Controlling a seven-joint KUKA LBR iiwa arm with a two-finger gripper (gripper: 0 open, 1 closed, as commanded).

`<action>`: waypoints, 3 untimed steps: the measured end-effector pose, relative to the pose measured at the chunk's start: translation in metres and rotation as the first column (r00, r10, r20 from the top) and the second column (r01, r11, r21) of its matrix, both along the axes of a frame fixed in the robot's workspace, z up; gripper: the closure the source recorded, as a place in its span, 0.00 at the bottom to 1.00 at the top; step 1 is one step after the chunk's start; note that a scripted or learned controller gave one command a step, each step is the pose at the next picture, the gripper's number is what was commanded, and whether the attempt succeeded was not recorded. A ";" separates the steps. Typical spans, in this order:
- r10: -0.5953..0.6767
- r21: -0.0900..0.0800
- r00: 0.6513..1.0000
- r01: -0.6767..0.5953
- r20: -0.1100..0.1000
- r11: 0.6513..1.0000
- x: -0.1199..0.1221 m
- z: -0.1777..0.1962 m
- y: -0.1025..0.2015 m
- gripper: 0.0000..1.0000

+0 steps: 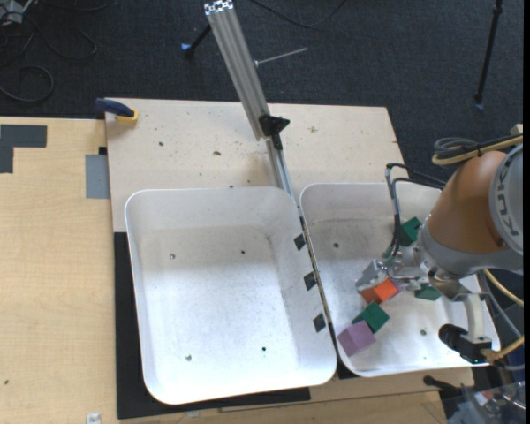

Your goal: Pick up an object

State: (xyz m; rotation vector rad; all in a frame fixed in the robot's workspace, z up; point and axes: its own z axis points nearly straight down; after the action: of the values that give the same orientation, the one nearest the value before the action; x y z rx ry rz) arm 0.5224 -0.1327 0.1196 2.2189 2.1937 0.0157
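— Gripper (387, 278) low in the right bin (353, 203), over an orange block (384, 291). Closed on it?

— Cannot tell; the wrist hides the tips. The block lies mid-bin, a green block (374, 317) and a purple block (356, 337) just beside.

— Best approach?

— Probably centre on orange alone, clear of the neighbours — then lift straight up.

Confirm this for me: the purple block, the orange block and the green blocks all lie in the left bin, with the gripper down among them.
Wrong on the bin. The camera view shows the purple block, orange block and green blocks in the right bin, not the left bin. The gripper is down among them, as you said.
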 end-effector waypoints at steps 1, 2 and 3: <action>-0.010 0.000 1.000 0.010 0.004 1.000 0.001 0.010 -0.001 1.00; 0.014 0.008 1.000 -0.013 -0.020 1.000 0.008 0.056 0.005 1.00; 0.013 0.008 1.000 -0.013 -0.020 1.000 0.009 0.102 0.004 1.00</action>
State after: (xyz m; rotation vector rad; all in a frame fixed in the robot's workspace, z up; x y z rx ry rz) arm 0.5309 -0.1289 0.2218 2.2182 2.2221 0.0023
